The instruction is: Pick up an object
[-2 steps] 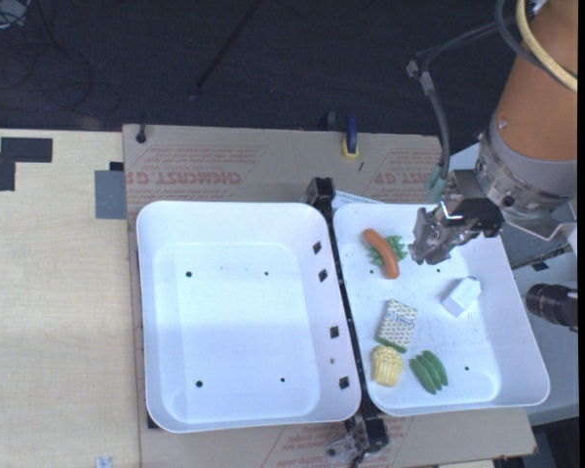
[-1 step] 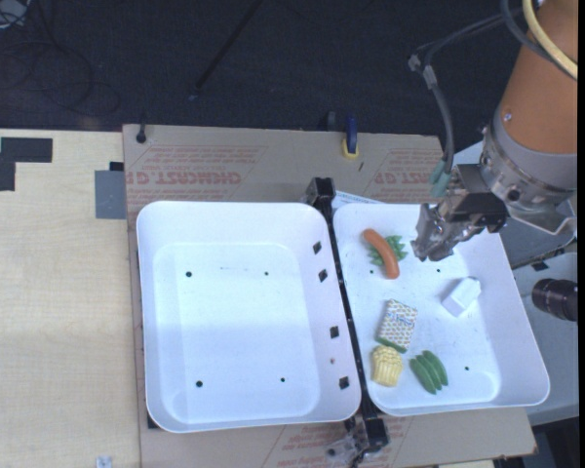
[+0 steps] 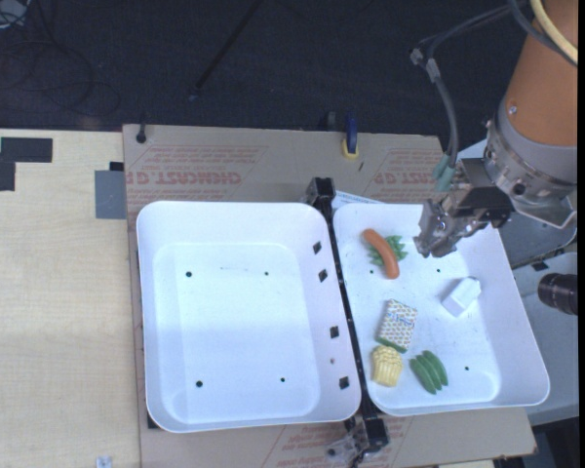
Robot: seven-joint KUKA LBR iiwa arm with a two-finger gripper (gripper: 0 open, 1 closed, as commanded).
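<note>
In the right bin [image 3: 512,378] lie an orange carrot with green leaves [image 3: 381,252], a white block [image 3: 460,295], a patterned square packet [image 3: 399,323], a yellow corn cob [image 3: 386,365] and a green pea pod [image 3: 429,370]. My gripper [image 3: 435,242] hangs over the bin's upper part, to the right of the carrot and above-left of the white block. I see nothing between its fingers.
The left bin [image 3: 156,261] lies beside the right one, with a black divider clip strip [image 3: 333,300] between them. Both rest on a cardboard sheet [image 3: 234,169]. A cable [image 3: 444,96] loops near the arm at the upper right.
</note>
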